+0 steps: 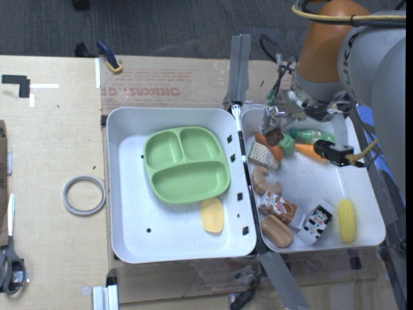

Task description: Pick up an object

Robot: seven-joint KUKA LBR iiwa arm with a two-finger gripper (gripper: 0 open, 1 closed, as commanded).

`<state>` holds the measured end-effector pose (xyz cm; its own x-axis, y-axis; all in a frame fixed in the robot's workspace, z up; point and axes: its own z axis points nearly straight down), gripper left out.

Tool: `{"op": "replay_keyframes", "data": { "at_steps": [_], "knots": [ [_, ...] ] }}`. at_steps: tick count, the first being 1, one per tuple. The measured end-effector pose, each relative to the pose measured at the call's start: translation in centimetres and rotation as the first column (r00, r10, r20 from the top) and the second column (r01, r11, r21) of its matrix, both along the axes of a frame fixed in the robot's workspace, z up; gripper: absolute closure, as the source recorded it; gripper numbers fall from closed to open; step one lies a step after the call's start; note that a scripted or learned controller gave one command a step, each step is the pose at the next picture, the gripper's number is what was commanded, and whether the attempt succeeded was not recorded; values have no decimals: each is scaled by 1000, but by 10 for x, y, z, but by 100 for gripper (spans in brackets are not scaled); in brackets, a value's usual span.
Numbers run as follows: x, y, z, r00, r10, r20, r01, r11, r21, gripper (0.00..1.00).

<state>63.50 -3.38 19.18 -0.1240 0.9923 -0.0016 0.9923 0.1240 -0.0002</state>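
While your gripper (273,129) hovers low, pick the carrot (308,150)
It lies just beside, lengthwise away; grip state: cannot tell

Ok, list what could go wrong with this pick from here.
1. The gripper is low over crowded toys at the right bin's far end; it may nudge the carrot or wedge rather than grasp one.
2. Tightly packed items could jam or come up together.
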Motion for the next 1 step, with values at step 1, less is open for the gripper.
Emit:
{"op": "replay_keyframes", "data": {
  "at_steps": [1],
  "knots": [
    [24, -45, 80, 995, -102, 0, 102, 995, -1, 100]
  ]
}}
